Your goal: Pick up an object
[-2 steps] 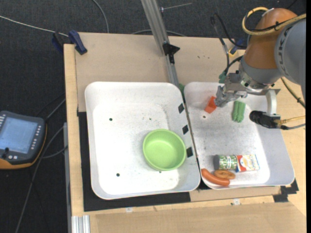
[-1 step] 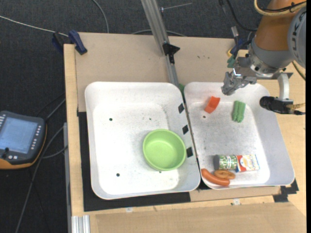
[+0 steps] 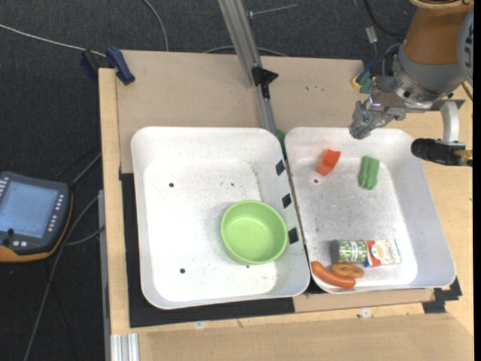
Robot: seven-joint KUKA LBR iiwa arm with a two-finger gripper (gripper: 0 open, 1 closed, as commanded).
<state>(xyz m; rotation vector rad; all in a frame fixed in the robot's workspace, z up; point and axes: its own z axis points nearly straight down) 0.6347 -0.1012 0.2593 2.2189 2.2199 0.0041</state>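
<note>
My gripper [image 3: 362,125] hangs over the back edge of the right bin [image 3: 421,201], above and to the right of a small orange block [image 3: 328,161]. Nothing shows between its fingertips. A green oblong piece [image 3: 368,172] lies just below and to the right of the gripper. Near the bin's front sit a small carton with a green and red label [image 3: 367,252] and a red-orange sausage-shaped toy [image 3: 334,274]. A light green bowl [image 3: 254,232] rests in the left bin [image 3: 173,201].
A slanted metal pole [image 3: 244,43] rises from the bench behind the bins' shared edge. A blue clamp [image 3: 120,65] sits at the bench's back left corner. A black handheld pendant [image 3: 30,213] lies off the bench at the left.
</note>
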